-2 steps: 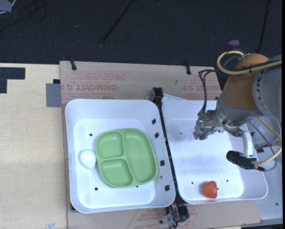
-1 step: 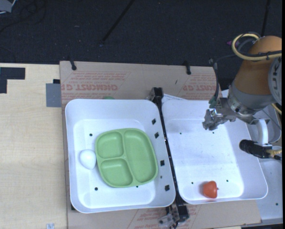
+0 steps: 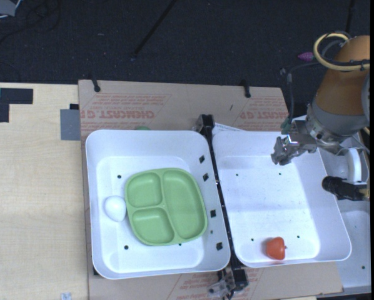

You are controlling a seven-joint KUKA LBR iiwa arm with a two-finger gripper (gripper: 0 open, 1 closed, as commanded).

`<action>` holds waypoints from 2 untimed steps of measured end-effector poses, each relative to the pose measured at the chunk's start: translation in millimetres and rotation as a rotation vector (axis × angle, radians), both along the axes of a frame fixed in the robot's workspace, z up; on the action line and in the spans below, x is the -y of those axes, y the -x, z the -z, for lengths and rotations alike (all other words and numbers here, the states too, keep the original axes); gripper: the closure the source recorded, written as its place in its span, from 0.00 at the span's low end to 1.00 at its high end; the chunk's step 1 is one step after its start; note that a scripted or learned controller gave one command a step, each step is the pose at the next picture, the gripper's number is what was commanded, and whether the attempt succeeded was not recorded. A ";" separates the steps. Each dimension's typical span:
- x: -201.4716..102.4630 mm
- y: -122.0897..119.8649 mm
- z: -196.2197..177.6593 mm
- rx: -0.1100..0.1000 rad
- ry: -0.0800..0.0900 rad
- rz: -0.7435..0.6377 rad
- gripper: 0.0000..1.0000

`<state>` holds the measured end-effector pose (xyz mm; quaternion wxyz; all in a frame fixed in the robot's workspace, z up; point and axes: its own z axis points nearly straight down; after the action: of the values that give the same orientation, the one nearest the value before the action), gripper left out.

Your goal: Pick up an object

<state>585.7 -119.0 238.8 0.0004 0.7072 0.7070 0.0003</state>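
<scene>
1. The red object lies at the near edge of the right bin, well apart from the gripper, which hangs over that bin's far side; a descent from there would likely meet bare floor.
2. The wall close by could block a grasp.
3. Whether the gripper is released or clenched cannot be told; nothing is seen held.

Divided plate and egg side by side in left bin; tomato in right bin.
</scene>
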 end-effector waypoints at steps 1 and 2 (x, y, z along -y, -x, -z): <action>-50.5 -8.3 -7.7 -0.002 -0.002 -0.004 1.00; -109.4 -19.2 -9.2 -0.003 -0.001 -0.004 1.00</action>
<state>604.8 -9.6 248.0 -0.0011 0.7057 0.7085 -0.0002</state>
